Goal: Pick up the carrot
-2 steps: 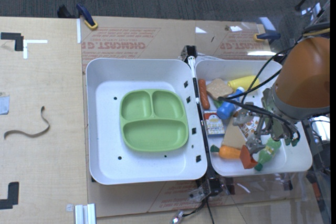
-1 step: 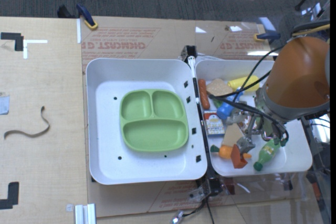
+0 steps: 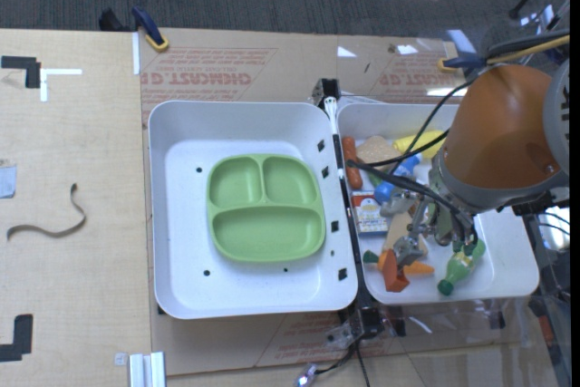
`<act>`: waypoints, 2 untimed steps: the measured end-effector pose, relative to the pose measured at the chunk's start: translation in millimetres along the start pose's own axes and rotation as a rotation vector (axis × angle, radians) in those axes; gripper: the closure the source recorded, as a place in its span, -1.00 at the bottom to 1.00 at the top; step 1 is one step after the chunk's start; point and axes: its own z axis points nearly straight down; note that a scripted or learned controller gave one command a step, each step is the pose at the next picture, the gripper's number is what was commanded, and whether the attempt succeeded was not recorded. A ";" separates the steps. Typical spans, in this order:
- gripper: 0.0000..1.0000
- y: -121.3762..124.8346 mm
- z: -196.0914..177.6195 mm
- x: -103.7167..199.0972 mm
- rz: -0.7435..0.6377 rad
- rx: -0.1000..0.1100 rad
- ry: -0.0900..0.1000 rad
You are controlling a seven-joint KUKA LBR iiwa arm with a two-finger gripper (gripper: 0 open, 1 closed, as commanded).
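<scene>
The arm's gripper (image 3: 419,234) hangs low in the right bin (image 3: 517,281) just above the carrot (image 3: 391,271) near the front wall, can't tell how its jaws stand, and the green divided plate (image 3: 266,207) sits in the left bin (image 3: 177,195).

Robot lab, clamped cardboard (image 3: 217,68), bench (image 3: 63,149)
</scene>
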 end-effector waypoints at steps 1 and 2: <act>-1.00 -40.7 -0.6 -6.3 0.190 0.001 -0.003; -1.00 24.9 0.0 3.8 -0.045 0.000 -0.001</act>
